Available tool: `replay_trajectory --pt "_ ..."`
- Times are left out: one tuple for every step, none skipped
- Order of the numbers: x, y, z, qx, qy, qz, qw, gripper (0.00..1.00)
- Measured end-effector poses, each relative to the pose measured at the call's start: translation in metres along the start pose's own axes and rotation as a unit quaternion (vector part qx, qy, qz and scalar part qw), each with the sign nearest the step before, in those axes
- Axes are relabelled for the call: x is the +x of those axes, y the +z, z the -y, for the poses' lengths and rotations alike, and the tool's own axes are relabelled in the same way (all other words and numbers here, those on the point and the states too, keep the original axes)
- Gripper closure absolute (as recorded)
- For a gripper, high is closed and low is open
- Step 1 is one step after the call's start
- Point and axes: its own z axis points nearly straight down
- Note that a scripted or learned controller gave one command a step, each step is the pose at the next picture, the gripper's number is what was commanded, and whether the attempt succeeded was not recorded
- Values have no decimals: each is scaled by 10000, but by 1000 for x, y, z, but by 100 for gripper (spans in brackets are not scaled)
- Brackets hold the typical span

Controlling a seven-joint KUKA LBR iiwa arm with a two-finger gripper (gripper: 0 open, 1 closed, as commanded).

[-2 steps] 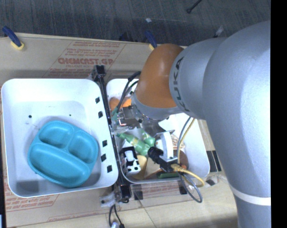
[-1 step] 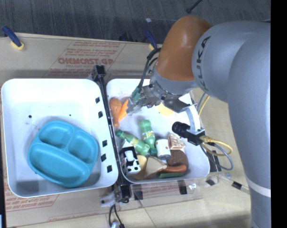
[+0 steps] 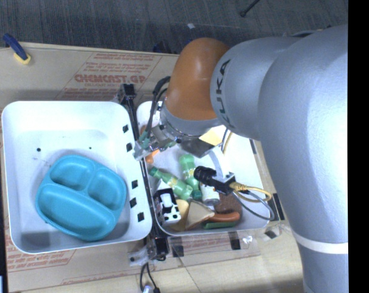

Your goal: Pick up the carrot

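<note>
Grey arm (image 3: 294, 133) links loom nearest the lens, filling the 3 o'clock side. The orange band (image 3: 193, 81) sits above the wrist, at 12 o'clock from the pincer.

At the arm's end the pincer (image 3: 149, 140) hangs low in the right bin (image 3: 252, 227), close against that bin's 9 o'clock wall. The wrist hides its working end, so I cannot tell whether it is open or closed, and nothing can be seen held in it.

Just at 6 o'clock from the pincer lies a small orange piece that I take for the carrot (image 3: 149, 158), tight against the same wall. A green bottle (image 3: 166, 177) lies beside it at 5 o'clock. Further toward 5 o'clock comes a heap of toy food and a black-and-white block (image 3: 166, 203). A yellow cable (image 3: 257, 193) loops at 3 o'clock of the heap.

At 9 o'clock, beyond the divide, the left bin (image 3: 25, 133) holds a blue tray (image 3: 80, 197). Both bins sit on the bench (image 3: 111, 72).

Risks, as I judge them:
- The carrot is small and hugs the wall, so one jaw may strike the rim or find no room behind it.
- The pincer may close on the bottle instead.
- A glancing touch could push the carrot under the clutter.

As for pose, the arm reaches in from 3 o'clock, bent over the bin, with the wrist pointing steeply down.
</note>
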Motion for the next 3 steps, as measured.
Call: replay_trajectory --pt "-21 -2 -24 -25 1217 25 9926 100" --pt "-37 -1 65 1 -624 25 9981 100" --pt "-5 -30 64 -20 1364 11 9907 100"
